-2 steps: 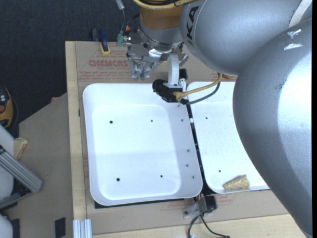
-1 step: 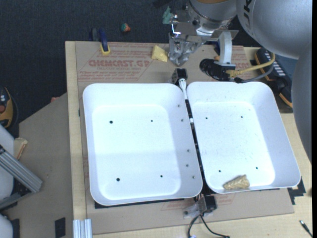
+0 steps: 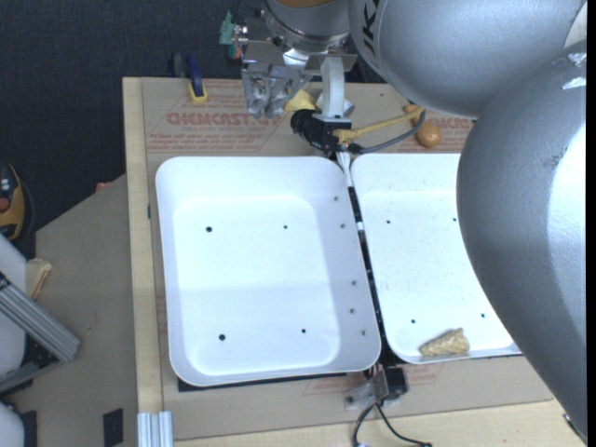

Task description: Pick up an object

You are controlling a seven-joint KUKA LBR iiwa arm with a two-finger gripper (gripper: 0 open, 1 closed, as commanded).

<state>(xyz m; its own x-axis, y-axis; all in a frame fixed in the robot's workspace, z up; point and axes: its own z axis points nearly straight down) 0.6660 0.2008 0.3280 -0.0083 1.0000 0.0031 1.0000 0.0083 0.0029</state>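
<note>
Nothing lifted yet: gripper (image 3: 268, 94) at 12 o'clock, finger state cannot be told, nothing seen in it; tan object (image 3: 443, 345) lies in right bin (image 3: 438, 180) at 5 o'clock.

Smooth glossy plastic bins (image 3: 177, 250); matt, perhaps cardboard, bench (image 3: 144, 138).

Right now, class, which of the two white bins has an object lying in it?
The right bin: a tan lump lies near its front edge, unlike the left bin.

Tan, perhaps spongy lump (image 3: 444, 345) lies flat near right bin's (image 3: 410, 250) front edge.
</note>
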